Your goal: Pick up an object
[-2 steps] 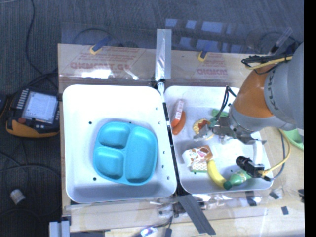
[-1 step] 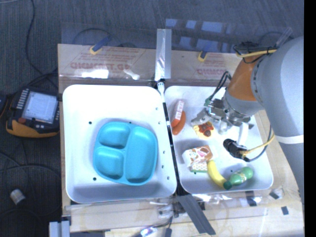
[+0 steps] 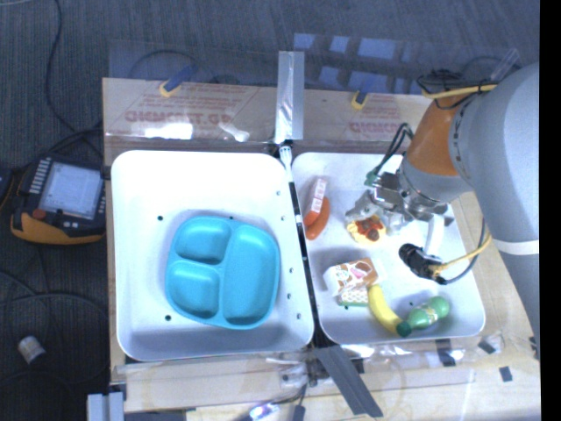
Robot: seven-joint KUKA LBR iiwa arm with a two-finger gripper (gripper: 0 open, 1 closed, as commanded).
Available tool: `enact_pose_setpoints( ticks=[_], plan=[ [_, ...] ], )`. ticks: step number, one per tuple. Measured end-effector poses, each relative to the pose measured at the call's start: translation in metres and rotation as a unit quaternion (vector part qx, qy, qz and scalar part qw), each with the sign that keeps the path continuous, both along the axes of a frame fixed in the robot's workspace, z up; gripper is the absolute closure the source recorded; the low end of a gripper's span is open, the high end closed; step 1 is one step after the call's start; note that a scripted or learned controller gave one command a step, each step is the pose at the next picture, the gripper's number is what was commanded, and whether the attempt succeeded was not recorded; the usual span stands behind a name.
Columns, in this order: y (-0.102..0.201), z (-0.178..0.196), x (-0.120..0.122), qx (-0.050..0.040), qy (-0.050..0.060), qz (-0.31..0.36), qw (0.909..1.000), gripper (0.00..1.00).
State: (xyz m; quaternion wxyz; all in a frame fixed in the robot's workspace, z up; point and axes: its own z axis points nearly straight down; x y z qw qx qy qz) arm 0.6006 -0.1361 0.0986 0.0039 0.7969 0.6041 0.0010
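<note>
Step in hand: approach and descent over a target in the right bin (image 3: 337, 169). Nothing is seen to be lifted.

Gripper (image 3: 375, 207): set low over the upper middle of the right bin, reached in from the right. Whether it is spread or pressed together cannot be told from this slant, as its tip is lost against the object below. No hold is claimed.

Likely target: a small yellow-and-red toy (image 3: 365, 229), found directly under and just below the gripper in the view, touching it or very nearly so. It lies on the bin floor, near the bin's centre.

Orientation of the toy: a lumpy, compact shape is seen. A slight stretch across the view, left to right, is suspected, but no clear long axis or pointing end can be made out, since it is partly covered by the gripper.

Neighbours noted:
- an orange, carrot-like piece (image 3: 315, 217) beside the bin's left wall, long axis up-down in the view
- a patterned packet (image 3: 351, 279), a banana (image 3: 380, 308) and a green object (image 3: 427, 314), all nearer the lower edge and apart from the target
- a blue divided plate (image 3: 223, 270) in the left bin (image 3: 140, 182)

Next move, judged: the toy should be centred under the gripper, closure made across its narrower width, and a straight lift taken. A slip is thought likely on so small a lump.
</note>
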Motion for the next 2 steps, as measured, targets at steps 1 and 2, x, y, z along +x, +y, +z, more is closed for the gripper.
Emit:
enact_pose_setpoints(
  ticks=[1,2],
  plan=[
    [0.067,0.085,0.003,0.0007,0.004,0.114,0.9935,1.0],
    [0.085,0.095,-0.029,0.0011,0.005,0.237,0.9715,1.0]
  ],
)
